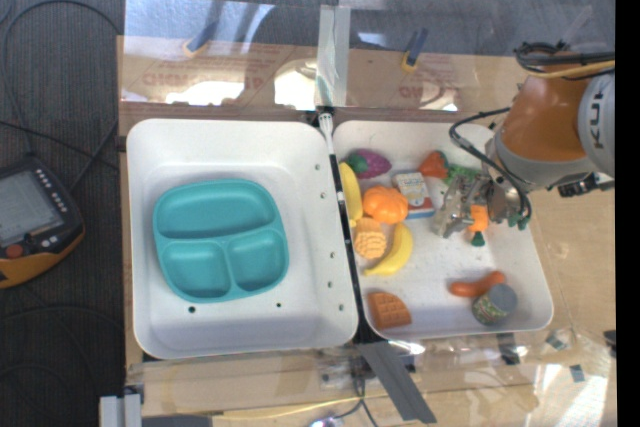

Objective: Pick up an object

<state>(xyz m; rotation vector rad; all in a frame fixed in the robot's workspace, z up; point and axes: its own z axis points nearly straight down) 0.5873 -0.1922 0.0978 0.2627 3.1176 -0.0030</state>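
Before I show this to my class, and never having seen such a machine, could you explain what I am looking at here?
This is one camera fixed above a bench, looking down at a slant. The grey robot arm with an orange band reaches in from the right; its metal pincer hangs low over the right shallow white bin. That bin holds toy food: a yellow plastic banana, a round orange fruit, a purple piece, a brown waffle-like piece and others. The left shallow white bin holds a teal plastic tray with three compartments. Small orange and green pieces sit beside the pincer, but I cannot tell whether it grips anything.
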